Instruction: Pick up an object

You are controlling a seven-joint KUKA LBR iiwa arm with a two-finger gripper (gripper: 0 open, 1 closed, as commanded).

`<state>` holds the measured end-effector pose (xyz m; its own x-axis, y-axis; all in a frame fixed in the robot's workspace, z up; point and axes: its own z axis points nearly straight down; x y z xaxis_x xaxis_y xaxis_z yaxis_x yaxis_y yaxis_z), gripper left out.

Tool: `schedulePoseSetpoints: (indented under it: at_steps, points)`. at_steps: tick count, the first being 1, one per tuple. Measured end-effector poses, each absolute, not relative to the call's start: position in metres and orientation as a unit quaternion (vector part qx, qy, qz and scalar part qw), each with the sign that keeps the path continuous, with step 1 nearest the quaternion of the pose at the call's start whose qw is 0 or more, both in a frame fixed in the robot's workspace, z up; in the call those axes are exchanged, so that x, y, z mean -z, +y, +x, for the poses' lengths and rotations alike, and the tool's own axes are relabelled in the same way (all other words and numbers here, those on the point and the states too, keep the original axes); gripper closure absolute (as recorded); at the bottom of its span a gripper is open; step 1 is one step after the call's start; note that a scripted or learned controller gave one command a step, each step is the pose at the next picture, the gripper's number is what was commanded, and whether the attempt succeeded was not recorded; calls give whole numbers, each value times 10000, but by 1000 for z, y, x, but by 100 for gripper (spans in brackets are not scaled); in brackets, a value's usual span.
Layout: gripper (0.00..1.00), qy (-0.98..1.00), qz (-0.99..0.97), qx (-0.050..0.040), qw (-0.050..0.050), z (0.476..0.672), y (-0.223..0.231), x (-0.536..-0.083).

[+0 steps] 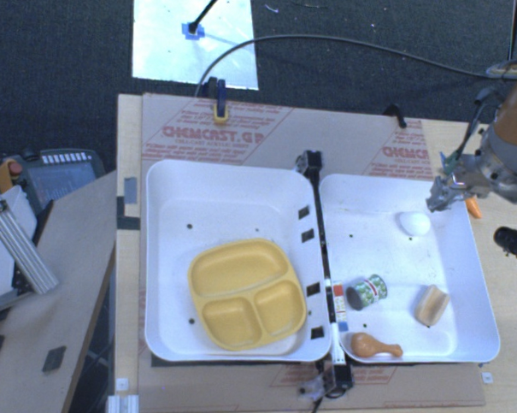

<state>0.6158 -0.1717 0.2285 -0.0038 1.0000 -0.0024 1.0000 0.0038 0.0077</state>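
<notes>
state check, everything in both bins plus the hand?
yellow tray: flat in left bin, compartments up
white egg: loose in right bin, near hand
small can: on its side
bread piece: lying loose
drumstick toy: lying at near edge
hand: above right bin's far corner, holding nothing visible

A rounded grey metal arm segment (514,140) is seen at the right edge, topped by a narrow orange band (512,71). Below it a small grey two-finger gripper (438,199) is carried on a compact grey wrist block. Thin dark cables (474,125) are run alongside the wrist. Finer details are blurred.
</notes>
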Motion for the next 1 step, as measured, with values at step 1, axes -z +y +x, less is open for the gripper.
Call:
schedulePoseSetpoints:
  at_steps: [1]
  points:
    - [100,7104,7038,-14,-1,618,-114,-219]
